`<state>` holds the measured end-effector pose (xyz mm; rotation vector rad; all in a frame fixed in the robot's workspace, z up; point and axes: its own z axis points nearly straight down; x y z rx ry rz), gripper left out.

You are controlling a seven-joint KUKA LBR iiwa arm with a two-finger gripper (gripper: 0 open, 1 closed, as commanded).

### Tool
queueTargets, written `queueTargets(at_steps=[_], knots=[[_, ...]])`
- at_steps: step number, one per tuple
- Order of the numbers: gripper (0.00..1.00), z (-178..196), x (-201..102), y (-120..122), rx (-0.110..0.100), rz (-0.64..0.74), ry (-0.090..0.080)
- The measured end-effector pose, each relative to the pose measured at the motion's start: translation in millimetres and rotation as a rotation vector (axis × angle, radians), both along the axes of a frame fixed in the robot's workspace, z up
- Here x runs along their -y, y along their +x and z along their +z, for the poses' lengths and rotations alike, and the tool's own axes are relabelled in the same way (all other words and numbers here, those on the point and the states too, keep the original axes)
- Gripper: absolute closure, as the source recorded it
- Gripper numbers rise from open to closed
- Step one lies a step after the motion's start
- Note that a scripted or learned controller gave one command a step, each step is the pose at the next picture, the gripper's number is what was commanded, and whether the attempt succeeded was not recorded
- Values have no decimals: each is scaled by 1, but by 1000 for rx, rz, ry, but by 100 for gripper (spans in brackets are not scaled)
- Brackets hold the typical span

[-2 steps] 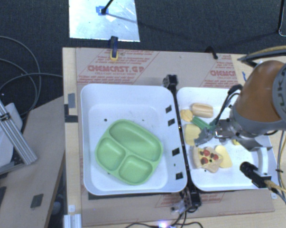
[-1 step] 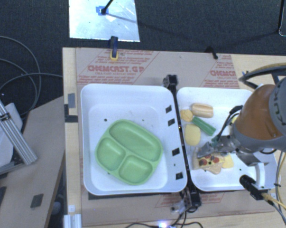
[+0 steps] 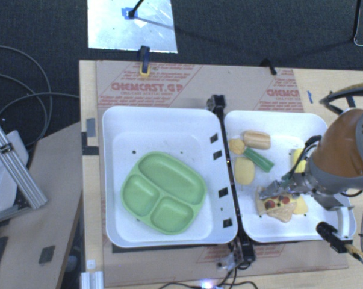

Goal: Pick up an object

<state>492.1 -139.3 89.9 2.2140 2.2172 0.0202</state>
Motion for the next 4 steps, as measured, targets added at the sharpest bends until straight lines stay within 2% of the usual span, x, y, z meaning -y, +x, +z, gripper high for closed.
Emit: queueTargets(at_steps=[1, 2, 3, 4], knots=[[0, 100, -81, -2, -3, 12, 0], [0, 23, -36, -7, -20, -4, -4], [0, 98, -114, -3, -6, 11, 0], [0, 47, -47, -1, -17, -6, -6]])
